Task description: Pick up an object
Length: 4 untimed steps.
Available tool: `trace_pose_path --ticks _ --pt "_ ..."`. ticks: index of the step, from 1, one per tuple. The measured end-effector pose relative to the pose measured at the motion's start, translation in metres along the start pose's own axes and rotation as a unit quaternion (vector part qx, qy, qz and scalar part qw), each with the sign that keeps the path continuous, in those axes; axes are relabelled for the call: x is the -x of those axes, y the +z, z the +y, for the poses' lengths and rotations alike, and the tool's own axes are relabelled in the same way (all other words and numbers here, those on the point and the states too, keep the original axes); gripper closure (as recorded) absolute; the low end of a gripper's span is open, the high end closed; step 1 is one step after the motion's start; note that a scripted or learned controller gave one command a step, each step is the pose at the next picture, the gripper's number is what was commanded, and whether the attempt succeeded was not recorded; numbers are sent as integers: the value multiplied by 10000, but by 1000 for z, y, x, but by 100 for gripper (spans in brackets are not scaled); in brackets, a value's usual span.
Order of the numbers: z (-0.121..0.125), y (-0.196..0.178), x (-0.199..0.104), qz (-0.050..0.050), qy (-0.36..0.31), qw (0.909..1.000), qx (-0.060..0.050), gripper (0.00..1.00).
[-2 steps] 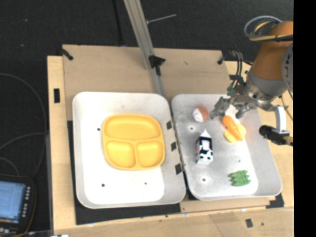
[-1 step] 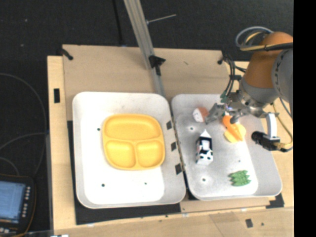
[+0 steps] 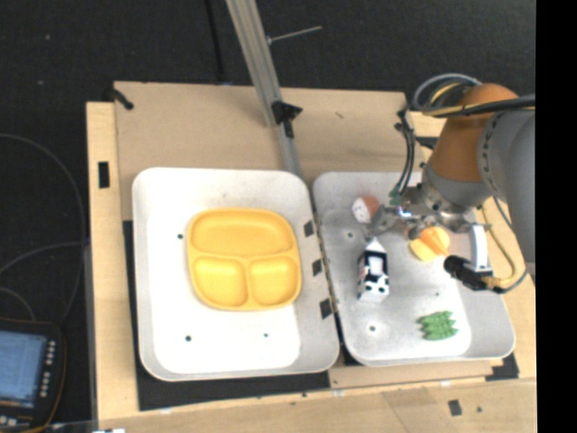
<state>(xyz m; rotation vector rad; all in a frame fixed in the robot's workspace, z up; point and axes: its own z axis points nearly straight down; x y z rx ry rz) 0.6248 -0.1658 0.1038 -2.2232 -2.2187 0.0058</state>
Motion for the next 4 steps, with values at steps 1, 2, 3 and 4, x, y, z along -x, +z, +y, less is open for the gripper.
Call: trace_pose_path --ticks 1,2,3,4 --pt "1 -15 1 1 13 10000 28 100" --pt "1 -80 3 0 4 10000 55 100" --pt "2 -99 4 8 -9 10000 37 100" --pt "14 -101 -48 15 -44 10000 30 100"
